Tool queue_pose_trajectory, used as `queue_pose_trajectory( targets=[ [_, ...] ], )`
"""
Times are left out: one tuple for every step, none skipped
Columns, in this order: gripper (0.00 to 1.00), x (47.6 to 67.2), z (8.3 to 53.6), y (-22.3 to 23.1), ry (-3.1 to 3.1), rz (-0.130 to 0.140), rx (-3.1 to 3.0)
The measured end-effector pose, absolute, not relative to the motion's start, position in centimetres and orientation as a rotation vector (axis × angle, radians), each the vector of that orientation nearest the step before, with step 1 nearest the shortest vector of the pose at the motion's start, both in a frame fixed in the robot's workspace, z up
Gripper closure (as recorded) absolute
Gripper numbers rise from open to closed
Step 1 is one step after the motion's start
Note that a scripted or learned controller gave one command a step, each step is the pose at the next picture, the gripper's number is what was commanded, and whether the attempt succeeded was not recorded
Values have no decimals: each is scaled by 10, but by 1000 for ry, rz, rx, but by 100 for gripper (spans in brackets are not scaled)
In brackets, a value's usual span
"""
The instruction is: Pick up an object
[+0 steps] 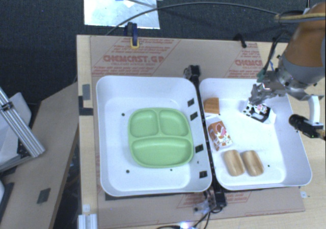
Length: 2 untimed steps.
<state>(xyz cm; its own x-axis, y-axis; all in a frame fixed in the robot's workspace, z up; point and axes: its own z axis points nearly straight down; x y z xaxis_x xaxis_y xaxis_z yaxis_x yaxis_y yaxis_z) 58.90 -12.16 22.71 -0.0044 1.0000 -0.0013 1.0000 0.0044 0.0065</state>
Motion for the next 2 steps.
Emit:
queue_pose_trajectory(
  targets=[
    [100, 591, 281, -122, 2223, 6, 2211],
    [100, 605, 275, -72, 2230, 5, 2210]
  ],
)
